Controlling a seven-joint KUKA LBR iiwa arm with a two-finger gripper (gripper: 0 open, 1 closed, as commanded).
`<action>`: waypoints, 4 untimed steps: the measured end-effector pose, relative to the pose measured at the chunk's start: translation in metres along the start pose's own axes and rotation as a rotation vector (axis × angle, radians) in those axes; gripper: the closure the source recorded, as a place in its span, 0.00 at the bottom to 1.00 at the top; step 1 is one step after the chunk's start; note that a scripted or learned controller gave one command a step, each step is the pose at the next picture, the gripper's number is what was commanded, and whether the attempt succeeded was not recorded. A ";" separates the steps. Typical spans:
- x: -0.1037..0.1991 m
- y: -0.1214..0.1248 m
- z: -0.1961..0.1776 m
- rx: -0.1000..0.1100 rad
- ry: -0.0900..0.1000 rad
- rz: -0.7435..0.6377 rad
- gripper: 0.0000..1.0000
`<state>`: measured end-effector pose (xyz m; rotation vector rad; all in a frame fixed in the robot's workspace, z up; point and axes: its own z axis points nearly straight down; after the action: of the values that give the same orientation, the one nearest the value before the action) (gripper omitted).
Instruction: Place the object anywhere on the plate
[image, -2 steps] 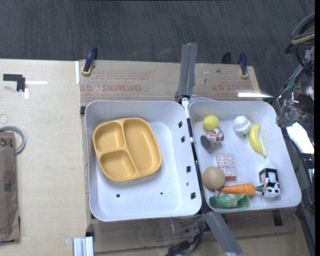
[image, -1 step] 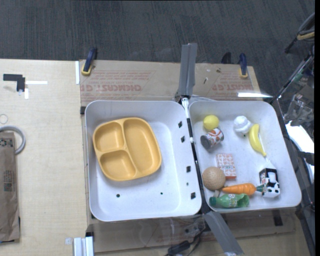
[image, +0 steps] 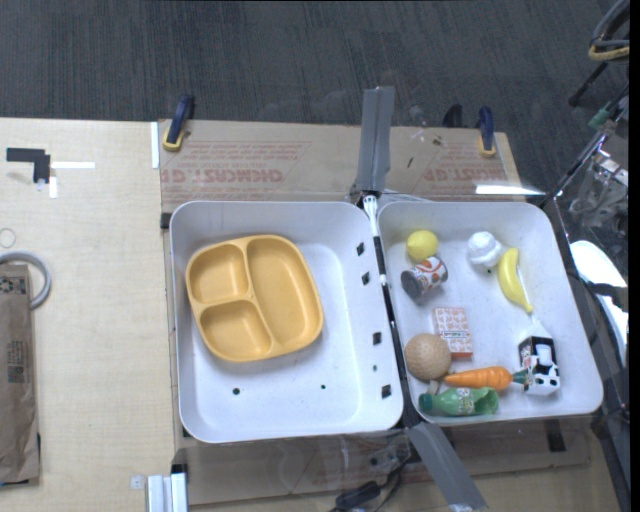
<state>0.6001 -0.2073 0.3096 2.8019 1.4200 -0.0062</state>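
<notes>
The yellow three-compartment plate (image: 290, 290) lies in the left bin (image: 300, 395), toward its upper left. In the right bin (image: 562, 300) sit a lemon (image: 422, 244), small can (image: 424, 277), banana (image: 514, 279), carrot (image: 480, 378) and toy cow (image: 539, 364), all apart from the plate.

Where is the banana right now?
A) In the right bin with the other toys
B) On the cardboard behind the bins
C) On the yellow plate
A. The banana lies in the right bin, beside a white toy, while the plate sits in the left bin.
</notes>
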 end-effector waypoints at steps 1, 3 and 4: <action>-0.003 0.003 -0.009 0.001 -0.001 0.200 1.00; 0.002 0.027 -0.023 0.002 0.000 0.601 1.00; 0.010 0.039 -0.048 0.002 0.000 0.698 1.00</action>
<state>0.6377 -0.2217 0.3570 3.1189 0.3769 -0.0076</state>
